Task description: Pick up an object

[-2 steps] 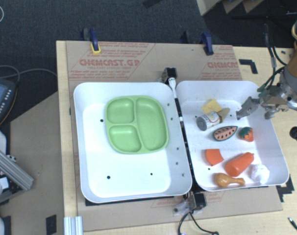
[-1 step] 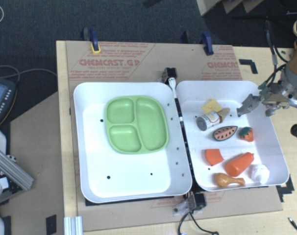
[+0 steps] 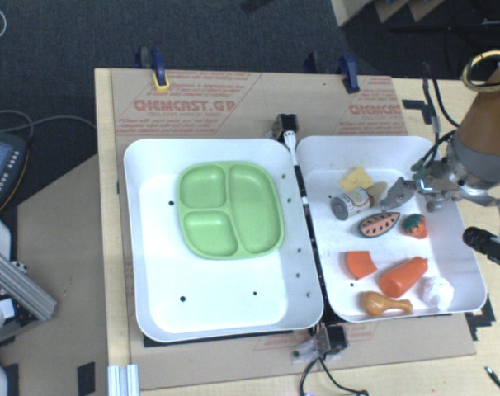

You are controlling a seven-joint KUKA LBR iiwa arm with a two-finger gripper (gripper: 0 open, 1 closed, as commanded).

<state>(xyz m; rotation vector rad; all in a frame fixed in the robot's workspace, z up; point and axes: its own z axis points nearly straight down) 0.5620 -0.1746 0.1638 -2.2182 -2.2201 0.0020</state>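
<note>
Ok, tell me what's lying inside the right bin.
The right bin holds a yellow block, a small can, a watermelon slice, a strawberry, an orange block, a carrot, a drumstick and something white. The gripper hides whatever is beneath it.

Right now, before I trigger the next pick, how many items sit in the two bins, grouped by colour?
Green: 1, the divided plate in the left bin.
Yellow/tan: 2, a yellow block and a drumstick.
Orange/red: 4, a cube, a carrot-like piece, a melon slice, a small round fruit.
Grey: 1, a can.
White: 1, a crumpled piece.
Total: 9.
</note>
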